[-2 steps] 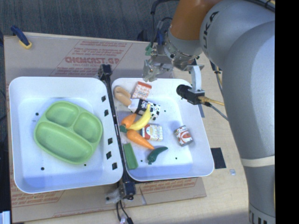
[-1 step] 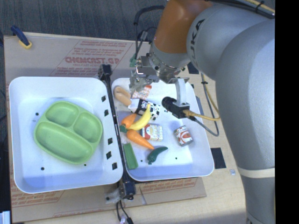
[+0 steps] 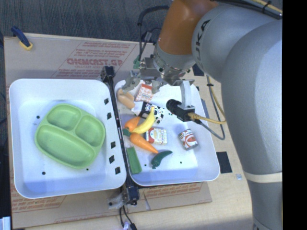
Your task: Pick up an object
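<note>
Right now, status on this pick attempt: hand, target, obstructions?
Hand low over right bin's back corner, near a small packet. Grip unconfirmed. Banana, carrot, can loose in bin. Green plate in left bin.

The arm [image 3: 230, 42] covers the far right corner of the right bin [image 3: 206, 169] and runs off the top and right edges. The gripper [image 3: 151, 80] sits low among the toys, its fingers lost behind its own body (open or shut, no telling). Labels on the small can [image 3: 188, 139] and the packet [image 3: 143, 93] are too small to read. The bench [image 3: 225, 205] is cut off at the bottom edge.
</note>
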`<state>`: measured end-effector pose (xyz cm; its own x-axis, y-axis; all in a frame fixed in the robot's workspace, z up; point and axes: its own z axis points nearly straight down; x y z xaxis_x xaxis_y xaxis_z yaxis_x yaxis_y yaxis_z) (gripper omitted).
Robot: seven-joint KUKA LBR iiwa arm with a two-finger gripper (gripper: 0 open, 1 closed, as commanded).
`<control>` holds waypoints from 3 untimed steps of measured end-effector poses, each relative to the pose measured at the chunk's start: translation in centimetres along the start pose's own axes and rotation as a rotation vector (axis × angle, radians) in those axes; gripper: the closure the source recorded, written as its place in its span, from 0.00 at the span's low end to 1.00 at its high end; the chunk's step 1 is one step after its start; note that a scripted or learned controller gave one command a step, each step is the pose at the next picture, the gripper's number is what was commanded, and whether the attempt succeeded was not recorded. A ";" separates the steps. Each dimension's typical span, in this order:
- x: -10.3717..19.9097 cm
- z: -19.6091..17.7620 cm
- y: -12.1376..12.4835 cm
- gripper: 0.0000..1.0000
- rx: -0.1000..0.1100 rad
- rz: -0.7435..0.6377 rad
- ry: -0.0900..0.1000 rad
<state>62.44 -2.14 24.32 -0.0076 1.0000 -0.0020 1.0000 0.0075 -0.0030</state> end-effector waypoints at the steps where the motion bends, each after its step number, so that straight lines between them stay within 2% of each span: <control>1: 11.8 -14.9 2.1 0.00 -0.005 -0.002 0.004; 2: 5.4 -4.9 2.4 0.00 0.002 0.003 0.000; 3: 1.9 5.3 -1.8 0.00 0.003 0.001 0.000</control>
<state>60.59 -0.27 19.06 -0.0061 1.0000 -0.0021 1.0000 0.0061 -0.0059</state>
